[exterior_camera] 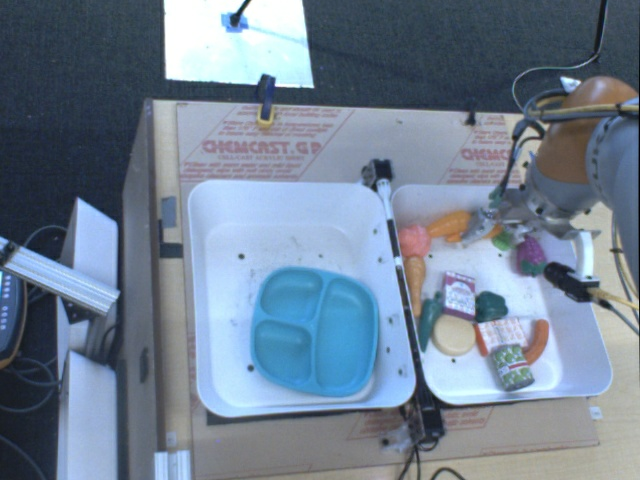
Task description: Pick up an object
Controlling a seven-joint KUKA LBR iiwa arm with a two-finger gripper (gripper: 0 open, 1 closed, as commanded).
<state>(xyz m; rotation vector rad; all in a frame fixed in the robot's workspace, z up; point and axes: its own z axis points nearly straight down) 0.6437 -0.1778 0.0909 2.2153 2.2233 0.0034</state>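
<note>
The right bin [590,368] holds several toy foods: an orange carrot [449,226] at the back, a pink ball [414,239], a second carrot [414,271], a green pepper [428,320], a small maroon box [459,294], a cream disc [455,337], a labelled can [509,354], an orange sausage [538,340] and purple grapes [531,256]. My gripper [487,226] is low over the back of this bin, just right of the back carrot and left of the grapes. The wrist hides its tip.
The left bin [220,268] holds a blue divided plate [315,330]. A ridge [398,278] with a black clip at each end separates the two bins. The arm [575,148] with its cables hangs over the right bin's back right corner.
</note>
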